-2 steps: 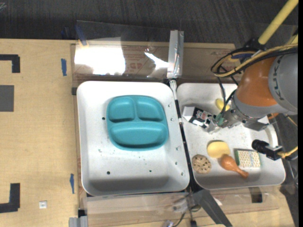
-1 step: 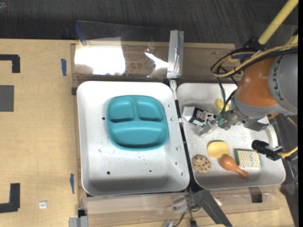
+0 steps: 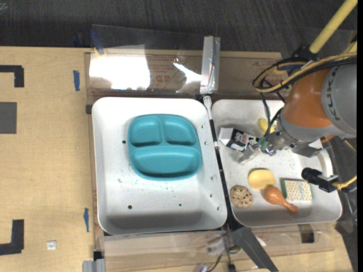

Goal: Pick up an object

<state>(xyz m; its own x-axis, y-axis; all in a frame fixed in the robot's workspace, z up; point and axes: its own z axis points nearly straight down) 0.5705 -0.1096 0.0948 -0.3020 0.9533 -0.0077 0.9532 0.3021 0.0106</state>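
My gripper (image 3: 258, 148) hangs low over the middle of the right bin (image 3: 329, 211), below the orange-banded wrist. A small black-and-white packet (image 3: 237, 137) lies just to its left, touching or very close to it. Toward the front of the bin lie a yellow lemon-like piece (image 3: 261, 178), a round cookie (image 3: 241, 196), an orange drumstick (image 3: 277, 197) and a green-and-white box (image 3: 297, 190). A small yellow item (image 3: 263, 124) peeks out behind the wrist. Nothing shows clearly between the gripper's tips.
The left bin (image 3: 108, 197) holds a teal divided plate (image 3: 164, 146). A low wall (image 3: 215, 157) separates the two bins. A clear plastic sheet (image 3: 147, 67) stands behind the left bin. The arm covers the right bin's back right part.
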